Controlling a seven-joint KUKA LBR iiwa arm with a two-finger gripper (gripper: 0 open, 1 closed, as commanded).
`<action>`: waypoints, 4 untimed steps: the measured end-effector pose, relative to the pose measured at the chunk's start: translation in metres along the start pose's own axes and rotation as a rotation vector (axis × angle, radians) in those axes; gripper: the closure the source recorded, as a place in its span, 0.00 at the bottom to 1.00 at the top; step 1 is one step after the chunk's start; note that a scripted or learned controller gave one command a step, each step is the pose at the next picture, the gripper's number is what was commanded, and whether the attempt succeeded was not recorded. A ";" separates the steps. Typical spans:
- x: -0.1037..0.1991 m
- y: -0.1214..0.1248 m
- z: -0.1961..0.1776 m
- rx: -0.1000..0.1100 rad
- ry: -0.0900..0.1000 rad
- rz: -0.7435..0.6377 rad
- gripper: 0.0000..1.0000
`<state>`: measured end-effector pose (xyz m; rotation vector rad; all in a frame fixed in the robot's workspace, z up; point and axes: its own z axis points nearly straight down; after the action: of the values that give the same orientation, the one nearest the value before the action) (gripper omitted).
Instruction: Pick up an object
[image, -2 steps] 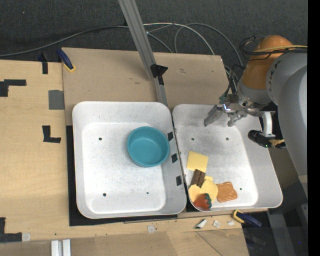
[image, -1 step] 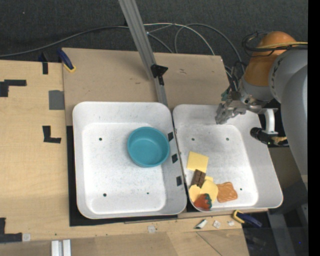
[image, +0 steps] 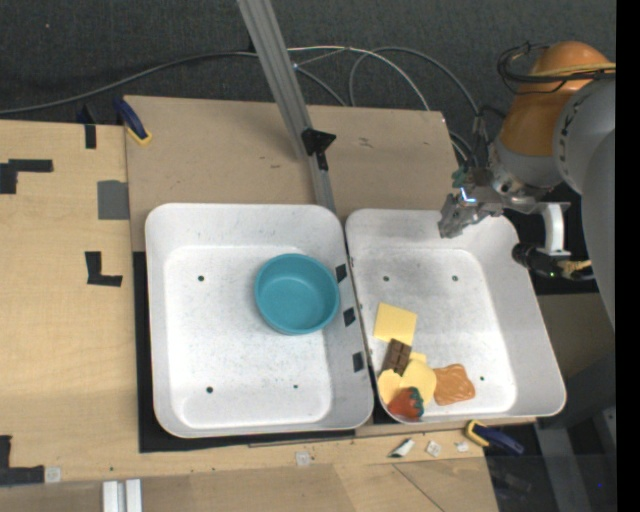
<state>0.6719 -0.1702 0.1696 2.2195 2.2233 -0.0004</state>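
1. A bench (image: 60, 300) is bearing two white bins side by side.
2. A yellow block (image: 394, 323), brown piece (image: 398, 356), orange piece (image: 453, 384) and red piece (image: 405, 402) are lying in the right bin's (image: 520, 300) near corner.
3. A blue bowl (image: 295, 292) is sitting in the left bin (image: 180, 330).
4. The gripper (image: 455, 222) is hanging over the right bin's far edge, well apart from the pieces, holding nothing visible.

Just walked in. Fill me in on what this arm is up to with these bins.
The arm's gripper hangs over the far edge of the right bin, with nothing seen between its fingers. That bin's near corner holds a small cluster: a yellow square block, a brown piece, an orange piece and a red item. The left bin holds a blue bowl. Nothing has been picked up yet.
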 end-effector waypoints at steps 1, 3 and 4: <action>0.004 -0.005 -0.061 -0.006 -0.001 0.000 1.00; 0.045 -0.023 -0.089 0.003 0.001 -0.003 1.00; 0.097 -0.048 -0.093 0.002 0.002 -0.004 1.00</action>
<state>0.6241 -0.0736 0.2628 2.2166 2.2300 0.0000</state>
